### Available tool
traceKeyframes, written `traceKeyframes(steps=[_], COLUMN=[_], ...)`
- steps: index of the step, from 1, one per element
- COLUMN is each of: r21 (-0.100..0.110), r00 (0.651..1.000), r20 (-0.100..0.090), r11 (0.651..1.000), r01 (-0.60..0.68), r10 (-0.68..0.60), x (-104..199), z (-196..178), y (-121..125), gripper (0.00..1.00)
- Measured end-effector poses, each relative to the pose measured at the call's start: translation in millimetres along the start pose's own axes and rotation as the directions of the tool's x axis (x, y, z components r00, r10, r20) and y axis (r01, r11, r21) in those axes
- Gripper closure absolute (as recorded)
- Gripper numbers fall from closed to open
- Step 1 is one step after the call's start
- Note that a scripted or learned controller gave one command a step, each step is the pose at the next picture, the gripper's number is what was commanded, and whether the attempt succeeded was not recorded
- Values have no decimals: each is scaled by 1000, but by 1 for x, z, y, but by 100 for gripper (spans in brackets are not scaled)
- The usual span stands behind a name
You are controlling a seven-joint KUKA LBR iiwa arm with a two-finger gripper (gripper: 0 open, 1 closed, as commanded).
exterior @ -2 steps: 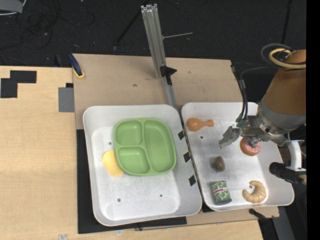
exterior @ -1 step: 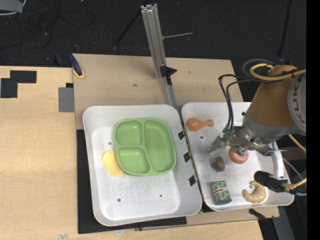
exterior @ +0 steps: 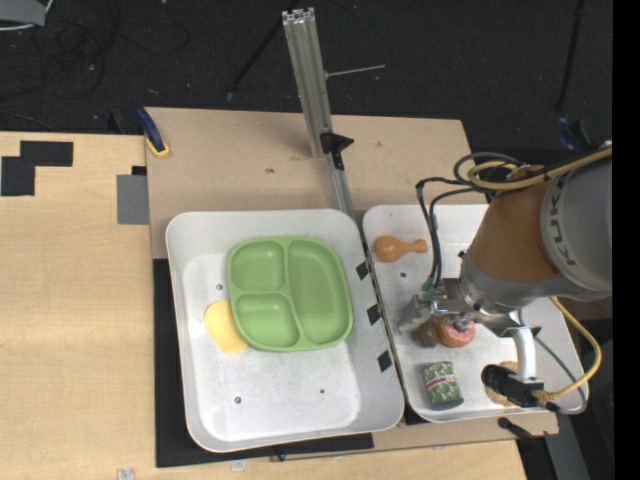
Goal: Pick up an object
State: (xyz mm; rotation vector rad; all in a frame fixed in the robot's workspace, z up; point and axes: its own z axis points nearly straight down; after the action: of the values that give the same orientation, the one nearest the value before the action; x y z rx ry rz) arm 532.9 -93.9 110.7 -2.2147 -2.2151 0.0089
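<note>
Far left of the gripper (exterior: 437, 320), in the left bin (exterior: 280, 393), a yellow ball (exterior: 222, 328) is seen, touching the left edge of a green plate (exterior: 290, 293). The plate is divided into 3 compartments, and it is laid flat in the upper half of that bin. Up and to the left of the gripper, well apart from it, a metal post (exterior: 310, 78) is fixed to the bench (exterior: 240, 158), just behind the gap between the 2 bins.

The gripper is lowered into the middle of the right bin (exterior: 388, 278). An orange gourd (exterior: 398, 248) is placed near it, up and to the left, close to the bin's far wall. Directly under the gripper, and touching it as far as can be seen, a brown and pink lump (exterior: 448, 335) is found on the bin floor. Whether the gripper is wide, narrow or closed on the lump cannot be told, since the tips are hidden against it. Just below the lump, a little apart from it, a green can (exterior: 440, 384) is laid near the bin's front wall.

To the right of the gripper, the arm (exterior: 520, 238) is reached in over the right bin, and its orange band is shown above the wrist.
</note>
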Motion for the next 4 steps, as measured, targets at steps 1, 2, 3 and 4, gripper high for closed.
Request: traceKeyframes(steps=[1,2,3,4], r21=[-15,-33,-13,-13], r00=[1000,1000,1000,1000], r20=[2,18,3,3], r11=[1000,999,1000,1000], r01=[-1,-11,-4,-4], r10=[1,11,4,4], x=[1,-8,-12,-20], z=[17,3,-60,-105], y=[3,6,5,5], gripper=[0,100,100,100])
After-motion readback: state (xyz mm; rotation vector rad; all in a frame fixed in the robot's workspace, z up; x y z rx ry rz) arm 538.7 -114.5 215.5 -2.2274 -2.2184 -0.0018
